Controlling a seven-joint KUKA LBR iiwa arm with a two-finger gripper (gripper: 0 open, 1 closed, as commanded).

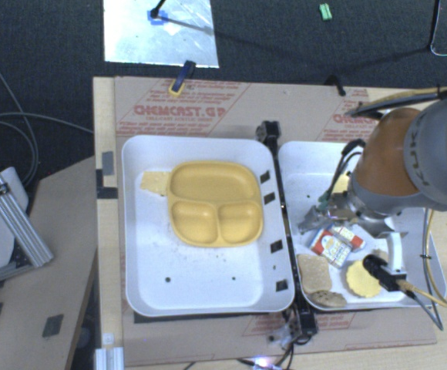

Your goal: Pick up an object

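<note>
Lower right of frame, right bin [300, 168]: one brown speckled cookie [327, 297], rounded, at bottom rim. One tan bread slice [313, 270] just above it. One yellow disc [362, 280] to its right. One glossy red-white packet [337, 243] mid-bin, tilted.

Gripper [314, 220] low over bin, just upper left of packet; grip state cannot tell. Grey arm covers bin's right part.

Left bin [139, 284]: one yellow three-compartment plastic tray [212, 203], one pale flat piece [156, 182] at its upper left.
</note>
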